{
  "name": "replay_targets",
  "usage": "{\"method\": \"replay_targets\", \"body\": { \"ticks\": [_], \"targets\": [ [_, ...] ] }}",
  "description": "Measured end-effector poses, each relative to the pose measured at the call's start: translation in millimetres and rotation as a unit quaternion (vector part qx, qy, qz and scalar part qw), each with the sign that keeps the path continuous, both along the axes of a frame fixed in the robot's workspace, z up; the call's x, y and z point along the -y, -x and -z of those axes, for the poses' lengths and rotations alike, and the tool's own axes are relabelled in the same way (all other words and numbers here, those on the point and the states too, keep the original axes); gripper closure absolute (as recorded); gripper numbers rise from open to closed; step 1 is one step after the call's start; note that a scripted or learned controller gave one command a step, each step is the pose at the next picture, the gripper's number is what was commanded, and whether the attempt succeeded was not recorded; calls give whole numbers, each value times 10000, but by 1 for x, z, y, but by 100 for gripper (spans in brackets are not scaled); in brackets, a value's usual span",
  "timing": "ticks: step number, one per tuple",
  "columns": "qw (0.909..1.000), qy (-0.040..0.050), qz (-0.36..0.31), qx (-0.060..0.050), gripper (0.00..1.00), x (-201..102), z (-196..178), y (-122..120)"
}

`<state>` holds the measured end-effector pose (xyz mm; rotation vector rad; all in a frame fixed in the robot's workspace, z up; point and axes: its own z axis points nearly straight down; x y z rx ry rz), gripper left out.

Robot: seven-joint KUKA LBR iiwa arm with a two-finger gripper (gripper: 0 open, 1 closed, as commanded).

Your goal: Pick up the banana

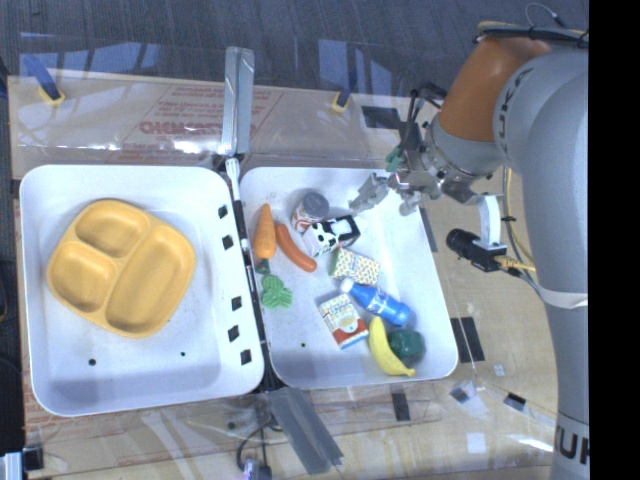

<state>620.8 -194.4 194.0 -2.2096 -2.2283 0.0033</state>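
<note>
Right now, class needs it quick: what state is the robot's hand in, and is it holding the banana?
Hand: open, holding nothing, above the right bin's far edge.
Banana: lying in the right bin, not held.

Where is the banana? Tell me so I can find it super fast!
Look in the right white bin, the one full of little toys, not the one with the yellow plate. Go to its bottom corner nearest the robot's side. The banana is the curved bright yellow thing there, tucked between a dark green lump and a blue bottle.
</note>
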Motion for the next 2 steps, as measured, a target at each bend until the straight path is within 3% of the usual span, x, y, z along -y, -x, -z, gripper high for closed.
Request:
{"method": "replay_targets", "body": {
  "ticks": [1, 2],
  "targets": [
    [9976, -1, -687, 8, 0, 5, -70, 75],
    [9804, -10, -1972, 4, 0, -8, 57, 128]
  ]
}}
